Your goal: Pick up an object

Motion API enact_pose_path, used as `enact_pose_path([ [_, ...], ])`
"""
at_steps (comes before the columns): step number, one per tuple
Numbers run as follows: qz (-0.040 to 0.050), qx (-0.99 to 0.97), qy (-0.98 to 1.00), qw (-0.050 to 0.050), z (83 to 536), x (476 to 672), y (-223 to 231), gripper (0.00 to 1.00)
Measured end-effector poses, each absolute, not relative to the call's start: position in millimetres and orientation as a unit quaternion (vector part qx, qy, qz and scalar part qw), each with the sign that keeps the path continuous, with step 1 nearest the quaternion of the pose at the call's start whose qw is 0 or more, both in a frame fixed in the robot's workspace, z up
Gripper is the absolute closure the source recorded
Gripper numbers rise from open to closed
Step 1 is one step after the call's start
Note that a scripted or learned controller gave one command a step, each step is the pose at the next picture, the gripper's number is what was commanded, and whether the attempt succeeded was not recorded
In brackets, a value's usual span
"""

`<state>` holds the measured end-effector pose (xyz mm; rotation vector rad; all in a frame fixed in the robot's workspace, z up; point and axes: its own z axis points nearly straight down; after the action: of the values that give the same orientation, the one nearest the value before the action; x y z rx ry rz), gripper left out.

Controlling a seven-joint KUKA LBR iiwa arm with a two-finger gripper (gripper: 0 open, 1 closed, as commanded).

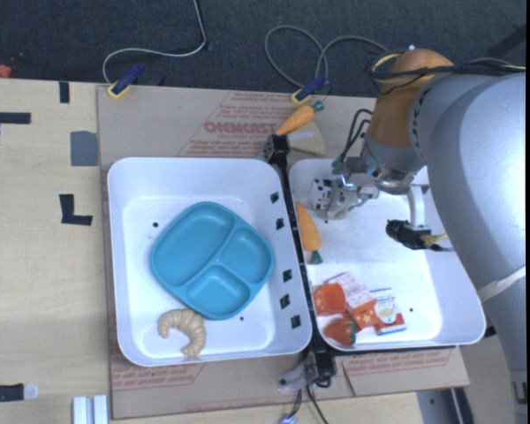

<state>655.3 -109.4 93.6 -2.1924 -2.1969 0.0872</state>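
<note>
Approach step: tool [329,203] is hovering in right bin [424,272], upper centre-right, near carrot [308,228]; finger state unclear. Next needs descending onto carrot and closing.

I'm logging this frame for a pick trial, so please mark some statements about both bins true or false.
1. The blue divided plate lies in the left bin. True.
2. The croissant sits on the plate. False: it lies on the bin floor, beside the plate.
3. A carrot lies in the right bin, by the divider. True.
4. The pincer hovers over the left bin. False: it is over the right bin.
</note>
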Motion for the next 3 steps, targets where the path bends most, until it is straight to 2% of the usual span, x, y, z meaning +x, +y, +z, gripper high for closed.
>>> enact_pose_path([
  [1,-0.001,-0.707,-0.707,-0.002,86.8,603.9,-129.0,1.0],
  [2,-0.0017,-0.706,-0.708,-0.001,86.6,604.3,-127.7,0.0],
  [3,0.0181,-0.708,-0.706,0.014,85.3,660.1,-108.5,0.0],
])
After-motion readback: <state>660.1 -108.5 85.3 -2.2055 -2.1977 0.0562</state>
